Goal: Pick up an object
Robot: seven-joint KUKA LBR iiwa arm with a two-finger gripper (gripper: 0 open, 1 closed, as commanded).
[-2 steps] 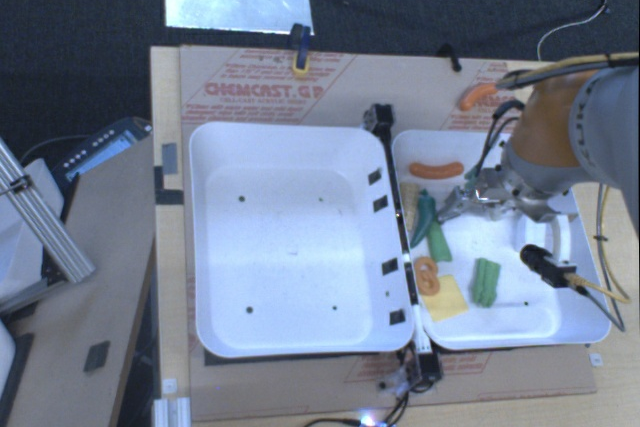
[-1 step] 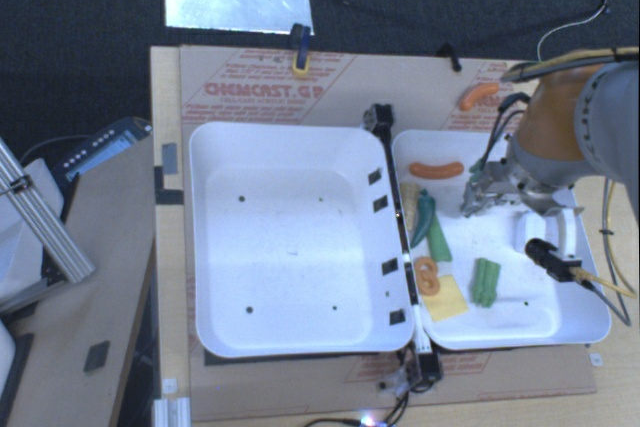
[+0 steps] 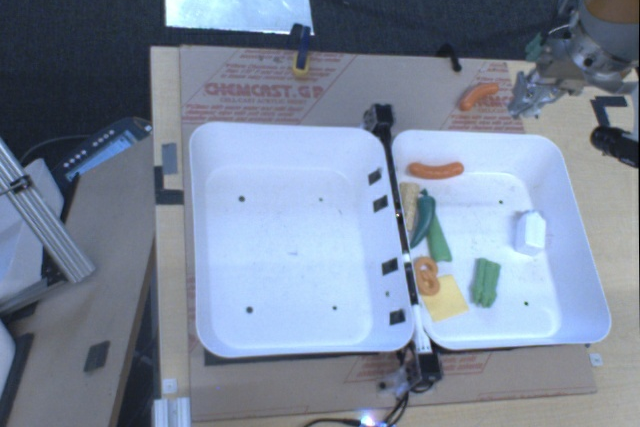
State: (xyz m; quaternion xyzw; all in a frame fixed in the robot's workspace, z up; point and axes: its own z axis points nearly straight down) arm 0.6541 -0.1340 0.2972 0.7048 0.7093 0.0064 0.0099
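**Hand poised beyond the right bin, objects lying below**

Nearest the camera, at the front of the right bin (image 3: 585, 315), a yellow flat slice (image 3: 446, 298) lay beside an orange pretzel-shaped piece (image 3: 427, 275), with a green ridged piece (image 3: 486, 281) just to their right. Further in, a dark green pepper-like piece (image 3: 425, 218) and a lighter green strip (image 3: 439, 242) rested against the bin's left wall, next to a pale corn-like piece (image 3: 410, 201). A white block (image 3: 530, 231) sat toward the right wall, well apart from the greens. At the far side of that bin lay an orange sausage-shaped object (image 3: 436, 170). The left bin (image 3: 215, 150) stood alongside, joined by black clips down the middle.

Beyond the bins, a second orange sausage (image 3: 479, 96) rested on the bench (image 3: 330, 85), outside the right bin's far rim. The hand (image 3: 527, 101) hung just right of it, over the bench's far right corner. Whether it was released or clenched could not be told; nothing showed between its fingers.
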